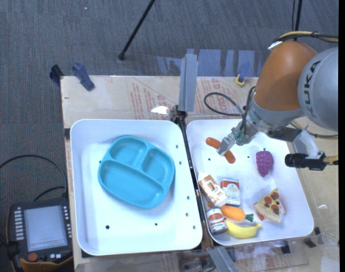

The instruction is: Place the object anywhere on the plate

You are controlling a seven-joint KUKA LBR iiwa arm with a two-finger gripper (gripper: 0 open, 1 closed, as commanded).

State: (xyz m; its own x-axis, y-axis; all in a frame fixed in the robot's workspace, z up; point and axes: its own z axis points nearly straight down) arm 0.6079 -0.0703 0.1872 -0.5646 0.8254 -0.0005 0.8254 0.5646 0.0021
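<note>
The grey two-finger gripper [228, 144] is being positioned over the long orange-red toy sausage [221, 149], fingers parted astride it, nothing yet gripped. A square closure across its middle is being advised before carrying to the blue sectioned plastic plate [137, 171], far leftward.

Dark grey carpet floor [76, 21] — tripod leg [139, 24], black cable [13, 169]

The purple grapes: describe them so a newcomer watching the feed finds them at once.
Look in the right-hand white bin, the one crowded with toy food beside the bin holding the blue plate. Along its right side lies the grape bunch, apart from the other toys. It is the only purple, knobbly item there.
</note>
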